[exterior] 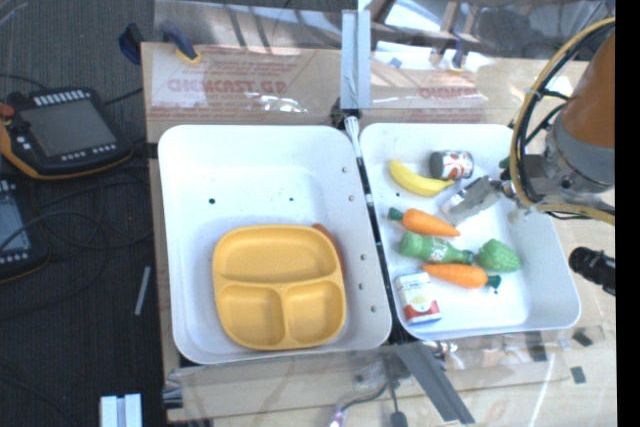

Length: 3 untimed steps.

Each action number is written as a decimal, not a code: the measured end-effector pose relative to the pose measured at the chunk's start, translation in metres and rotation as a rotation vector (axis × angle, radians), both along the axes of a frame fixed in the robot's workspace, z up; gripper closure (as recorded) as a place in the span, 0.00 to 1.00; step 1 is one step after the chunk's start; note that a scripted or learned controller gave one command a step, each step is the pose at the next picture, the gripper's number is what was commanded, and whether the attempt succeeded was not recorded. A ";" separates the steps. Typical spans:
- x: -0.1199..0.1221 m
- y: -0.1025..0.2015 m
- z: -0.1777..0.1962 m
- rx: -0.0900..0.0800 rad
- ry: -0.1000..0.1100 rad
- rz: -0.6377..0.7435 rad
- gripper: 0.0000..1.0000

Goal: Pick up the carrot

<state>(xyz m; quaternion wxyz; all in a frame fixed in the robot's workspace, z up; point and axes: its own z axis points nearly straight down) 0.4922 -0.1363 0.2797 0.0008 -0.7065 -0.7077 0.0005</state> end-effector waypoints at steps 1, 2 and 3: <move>0.047 -0.021 -0.125 0.000 0.002 0.004 0.00; 0.086 -0.010 -0.187 -0.006 -0.014 0.340 0.00; 0.089 -0.011 -0.176 -0.009 -0.023 0.338 1.00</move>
